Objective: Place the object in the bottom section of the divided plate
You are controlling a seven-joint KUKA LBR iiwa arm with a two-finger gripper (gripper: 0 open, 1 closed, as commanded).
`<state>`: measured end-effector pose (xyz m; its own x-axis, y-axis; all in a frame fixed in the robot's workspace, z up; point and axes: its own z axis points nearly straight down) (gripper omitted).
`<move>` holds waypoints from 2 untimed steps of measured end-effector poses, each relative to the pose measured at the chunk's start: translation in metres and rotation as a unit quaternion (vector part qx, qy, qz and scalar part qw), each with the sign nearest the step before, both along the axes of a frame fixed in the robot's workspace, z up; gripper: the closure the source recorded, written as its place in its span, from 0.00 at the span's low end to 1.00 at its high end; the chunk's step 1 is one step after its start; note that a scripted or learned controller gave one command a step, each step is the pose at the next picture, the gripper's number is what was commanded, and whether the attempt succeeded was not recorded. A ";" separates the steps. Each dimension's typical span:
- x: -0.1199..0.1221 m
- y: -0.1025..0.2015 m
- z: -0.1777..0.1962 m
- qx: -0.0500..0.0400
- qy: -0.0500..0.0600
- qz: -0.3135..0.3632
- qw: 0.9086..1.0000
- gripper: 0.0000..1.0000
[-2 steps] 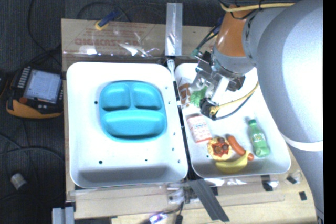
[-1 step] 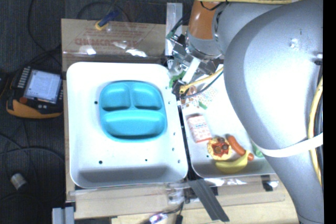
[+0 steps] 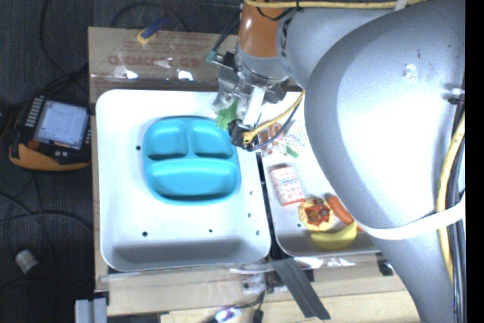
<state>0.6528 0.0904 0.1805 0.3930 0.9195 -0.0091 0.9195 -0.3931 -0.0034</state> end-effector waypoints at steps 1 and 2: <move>-0.033 0.079 -0.005 0.000 0.000 -0.189 0.982 1.00; -0.033 0.078 -0.005 0.000 -0.001 -0.190 0.982 0.00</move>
